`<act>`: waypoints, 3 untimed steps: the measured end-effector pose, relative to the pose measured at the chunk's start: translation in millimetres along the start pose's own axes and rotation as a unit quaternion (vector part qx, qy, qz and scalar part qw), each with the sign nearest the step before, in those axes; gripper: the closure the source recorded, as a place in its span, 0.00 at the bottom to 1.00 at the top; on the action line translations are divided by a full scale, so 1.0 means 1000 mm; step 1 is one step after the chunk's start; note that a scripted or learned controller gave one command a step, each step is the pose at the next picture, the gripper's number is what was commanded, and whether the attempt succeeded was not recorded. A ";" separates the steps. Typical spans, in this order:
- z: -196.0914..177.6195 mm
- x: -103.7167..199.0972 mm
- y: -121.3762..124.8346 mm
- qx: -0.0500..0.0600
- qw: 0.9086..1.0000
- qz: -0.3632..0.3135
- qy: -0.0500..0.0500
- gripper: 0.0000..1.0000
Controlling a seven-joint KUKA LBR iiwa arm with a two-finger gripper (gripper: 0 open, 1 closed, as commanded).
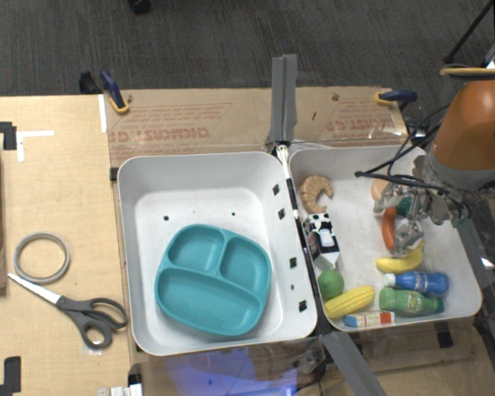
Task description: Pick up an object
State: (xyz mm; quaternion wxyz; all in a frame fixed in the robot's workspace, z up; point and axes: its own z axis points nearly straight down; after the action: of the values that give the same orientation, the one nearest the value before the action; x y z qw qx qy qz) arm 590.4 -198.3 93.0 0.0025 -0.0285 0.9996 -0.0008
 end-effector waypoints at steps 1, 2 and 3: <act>-0.010 -0.002 0.002 0.000 1.000 -0.002 -0.002 1.00; -0.010 -0.002 0.002 0.000 1.000 -0.002 -0.002 0.00; 0.000 0.002 0.004 0.000 1.000 -0.003 0.001 0.00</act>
State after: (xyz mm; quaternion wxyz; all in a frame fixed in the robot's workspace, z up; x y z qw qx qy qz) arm 588.4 -194.2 92.6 0.0015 -0.0310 0.9995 -0.0005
